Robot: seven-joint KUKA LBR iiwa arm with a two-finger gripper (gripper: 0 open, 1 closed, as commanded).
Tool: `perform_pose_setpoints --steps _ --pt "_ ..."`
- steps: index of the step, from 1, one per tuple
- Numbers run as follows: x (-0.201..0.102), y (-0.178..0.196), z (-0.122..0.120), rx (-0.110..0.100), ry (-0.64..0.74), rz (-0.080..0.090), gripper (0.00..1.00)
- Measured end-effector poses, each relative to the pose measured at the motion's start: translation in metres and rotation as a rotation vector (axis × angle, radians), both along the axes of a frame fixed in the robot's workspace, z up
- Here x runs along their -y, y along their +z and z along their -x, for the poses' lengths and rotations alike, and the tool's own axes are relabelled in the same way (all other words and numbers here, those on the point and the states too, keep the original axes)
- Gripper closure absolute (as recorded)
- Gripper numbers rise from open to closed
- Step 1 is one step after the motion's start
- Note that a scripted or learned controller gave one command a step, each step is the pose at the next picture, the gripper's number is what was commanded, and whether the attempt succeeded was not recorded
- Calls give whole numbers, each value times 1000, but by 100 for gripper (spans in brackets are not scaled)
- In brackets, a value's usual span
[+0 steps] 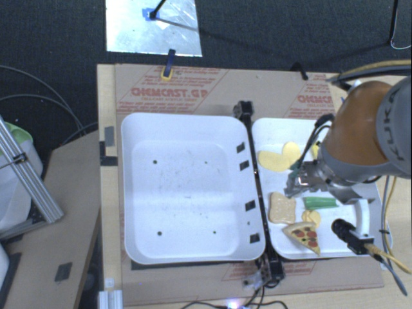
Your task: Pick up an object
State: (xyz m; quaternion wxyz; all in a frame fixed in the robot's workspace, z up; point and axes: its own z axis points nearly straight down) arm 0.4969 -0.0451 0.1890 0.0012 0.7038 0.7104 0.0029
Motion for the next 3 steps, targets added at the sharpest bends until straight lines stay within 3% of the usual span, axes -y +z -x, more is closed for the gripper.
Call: perform_pose_setpoints --steps 1,2,3 --pt "-73 13 9 -3 1 0 100" --pt "-108 181 9 13 1 -2 100" --pt "-74 128 10 -5 -10 3 100"
